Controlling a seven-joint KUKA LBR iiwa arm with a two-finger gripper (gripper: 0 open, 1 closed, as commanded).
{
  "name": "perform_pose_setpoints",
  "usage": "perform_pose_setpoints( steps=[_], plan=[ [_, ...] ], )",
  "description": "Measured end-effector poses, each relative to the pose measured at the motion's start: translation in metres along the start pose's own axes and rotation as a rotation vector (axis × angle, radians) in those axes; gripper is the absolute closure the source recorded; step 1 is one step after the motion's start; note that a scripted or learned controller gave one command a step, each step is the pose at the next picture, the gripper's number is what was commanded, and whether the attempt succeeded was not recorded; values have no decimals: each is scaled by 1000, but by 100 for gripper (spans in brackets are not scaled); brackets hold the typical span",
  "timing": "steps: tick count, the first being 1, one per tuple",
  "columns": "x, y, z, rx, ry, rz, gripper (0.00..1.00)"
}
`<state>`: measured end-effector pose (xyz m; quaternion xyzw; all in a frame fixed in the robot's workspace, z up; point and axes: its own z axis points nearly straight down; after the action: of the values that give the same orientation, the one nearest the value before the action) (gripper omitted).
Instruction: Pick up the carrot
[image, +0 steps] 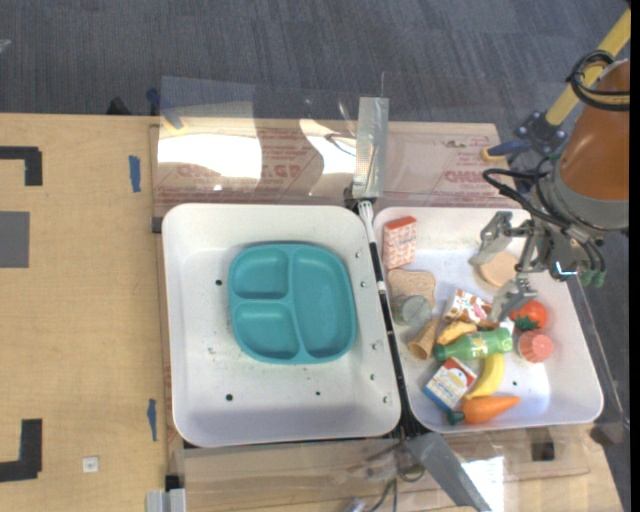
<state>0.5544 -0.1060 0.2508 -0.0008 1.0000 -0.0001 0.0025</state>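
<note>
The carrot (491, 407), orange with a green stub at its left end, lies flat at the front of the right bin (575, 395), just below a banana (490, 375). My gripper (507, 264) hangs over the back right part of that bin, well behind the carrot and apart from it. Its metal fingers (493, 232) stand open, spread on either side of a tan round piece (497, 269) lying under them. I see nothing held between them.
The right bin is crowded: red-and-white carton (400, 241), bread slice (412, 286), cone (425, 340), snack packet (468, 306), green bottle (478, 345), juice box (450, 383), tomato (530, 313), pink fruit (537, 347). A teal divided plate (293, 302) sits in the left bin (190, 330).
</note>
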Motion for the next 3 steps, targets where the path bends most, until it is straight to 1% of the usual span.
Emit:
perform_pose_setpoints(
  steps=[1, 2, 3],
  plan=[
    [41, -2, 137, 0, 3, 160, 0],
    [44, 9, 156, 5, -6, 244, 0],
    [40, 11, 143, 1, -16, 240, 100]
  ],
)
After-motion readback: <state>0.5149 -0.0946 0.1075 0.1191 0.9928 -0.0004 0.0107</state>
